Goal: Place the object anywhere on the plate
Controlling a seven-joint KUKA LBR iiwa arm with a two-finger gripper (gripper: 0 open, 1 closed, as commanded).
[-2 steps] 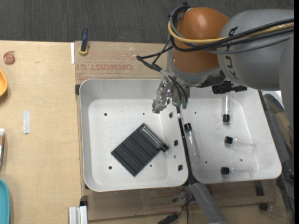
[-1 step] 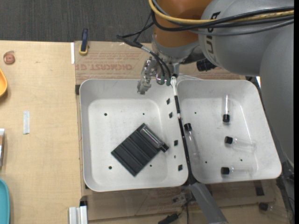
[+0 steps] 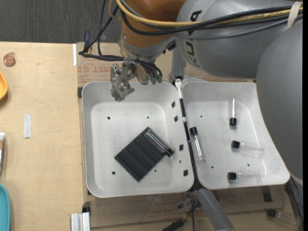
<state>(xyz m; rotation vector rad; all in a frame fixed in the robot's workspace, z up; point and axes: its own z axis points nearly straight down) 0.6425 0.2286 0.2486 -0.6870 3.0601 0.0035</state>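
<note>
Hand [image 3: 121,88] hangs over left bin's [image 3: 96,129] far rim, grip state unreadable. Clear tube [image 3: 160,144] lies on black plate [image 3: 138,154], toward the bin's near side from hand, axis diagonal.

The grey arm [image 3: 231,32] reaches in from the right, gripper [image 3: 122,88] pointing down.

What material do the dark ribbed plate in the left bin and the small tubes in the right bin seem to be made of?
The dark ribbed plate looks like matte black plastic or rubber: dull, with parallel grooves, though painted metal is possible. The small tubes look like clear plastic or glass with black caps: the white bin shows through them.
</note>
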